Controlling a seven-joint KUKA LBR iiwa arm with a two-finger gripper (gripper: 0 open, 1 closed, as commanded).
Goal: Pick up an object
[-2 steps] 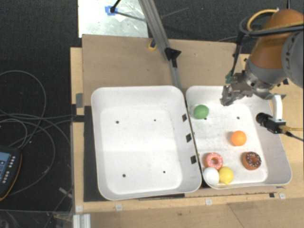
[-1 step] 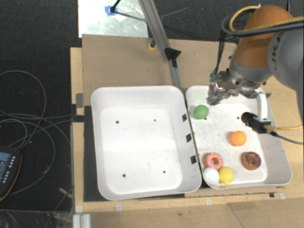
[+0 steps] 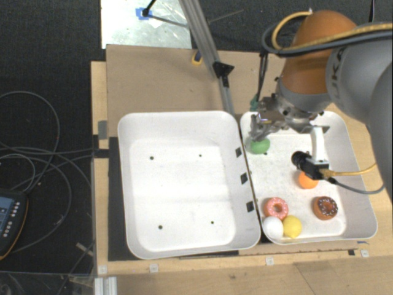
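**A:** How far along is your pick?

**B:** Your tool [image 3: 263,129] is hanging low over the right bin's [image 3: 362,226] far left corner, right above the green object [image 3: 259,145]. I cannot tell its state from this angle.

**A:** Is anything lifted?

**B:** You are not showing a lift; the green object appears to be resting in the bin. The orange ball [image 3: 307,180], two doughnuts, and the white and yellow balls are lying nearer. The grasp and the lift are still waiting.
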